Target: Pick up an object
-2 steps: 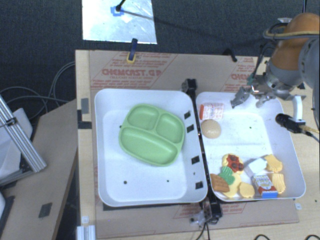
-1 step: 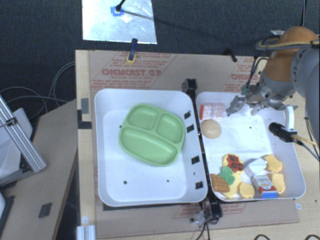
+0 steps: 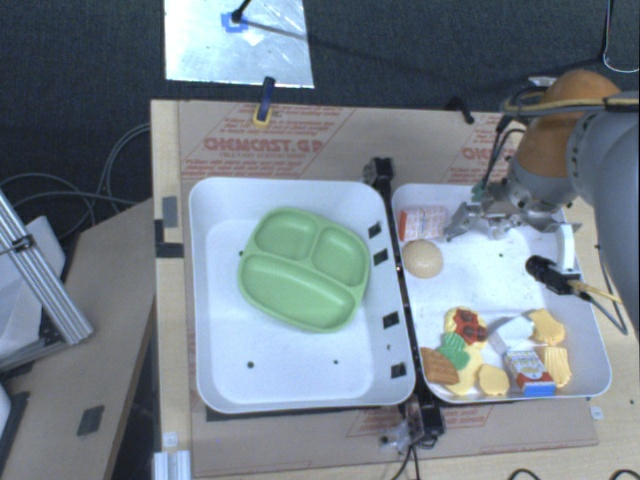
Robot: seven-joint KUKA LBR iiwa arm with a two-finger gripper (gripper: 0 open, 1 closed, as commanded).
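The table (image 3: 300,143) carries two white bins. The left bin (image 3: 215,298) holds a green divided plate (image 3: 305,268). In the right bin (image 3: 590,353), a pale ball (image 3: 422,259) lies apart from a toy food pile (image 3: 495,353). The hand (image 3: 478,218) hovers above the ball; whether it is spread, I cannot tell. Nothing looks lifted, so the pick remains ahead.

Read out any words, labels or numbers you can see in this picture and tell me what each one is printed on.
"CHEMCAST GP" in red print, on the brown board under the bins, behind the left bin; blurred, so this is a best reading.
The same red print repeats on the board behind the right bin, too slanted and covered to read.
Small carton among the toy food: printing too small to read.
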